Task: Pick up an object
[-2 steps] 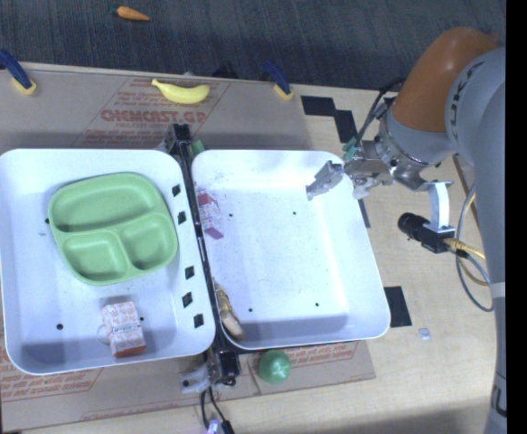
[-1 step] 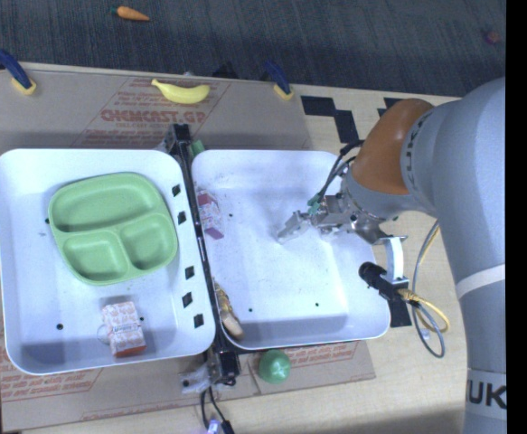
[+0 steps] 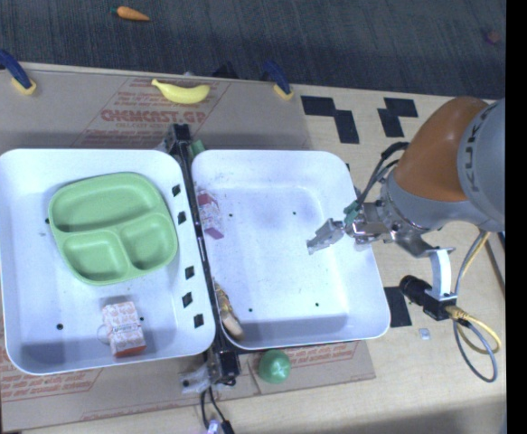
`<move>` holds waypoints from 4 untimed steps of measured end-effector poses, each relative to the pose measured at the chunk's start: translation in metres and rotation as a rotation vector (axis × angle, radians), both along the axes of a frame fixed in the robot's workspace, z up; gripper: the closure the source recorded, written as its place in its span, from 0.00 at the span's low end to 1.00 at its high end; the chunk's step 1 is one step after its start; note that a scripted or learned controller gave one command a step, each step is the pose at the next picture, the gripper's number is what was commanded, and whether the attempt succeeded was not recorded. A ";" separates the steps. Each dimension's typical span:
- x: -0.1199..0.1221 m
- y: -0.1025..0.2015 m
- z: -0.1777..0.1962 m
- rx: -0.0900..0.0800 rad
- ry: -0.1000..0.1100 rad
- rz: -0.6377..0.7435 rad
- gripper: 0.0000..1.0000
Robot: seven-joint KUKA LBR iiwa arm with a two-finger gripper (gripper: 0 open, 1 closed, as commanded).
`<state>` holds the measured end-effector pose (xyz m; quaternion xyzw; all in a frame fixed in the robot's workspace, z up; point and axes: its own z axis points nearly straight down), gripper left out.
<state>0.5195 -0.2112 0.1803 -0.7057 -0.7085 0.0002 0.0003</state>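
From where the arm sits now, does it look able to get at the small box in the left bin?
Probably yes. The small box lies in the open near the left bin's front, apart from the green tray; the gripper must cross the right bin.

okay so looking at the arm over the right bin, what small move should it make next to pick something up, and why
Probably travel left across the bin. The gripper hangs over bare floor near the right bin's right side, while the nearest object, a small reddish packet, lies against that bin's left wall, by the divider.
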 end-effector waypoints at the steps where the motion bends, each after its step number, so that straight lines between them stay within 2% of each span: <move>1: 0.026 0.000 -0.002 0.001 0.001 0.001 0.00; 2: 0.068 0.001 -0.014 0.001 0.001 0.001 0.00; 3: 0.073 0.000 0.048 0.000 -0.001 0.001 0.00; 4: 0.029 0.001 -0.013 0.001 0.004 0.002 0.00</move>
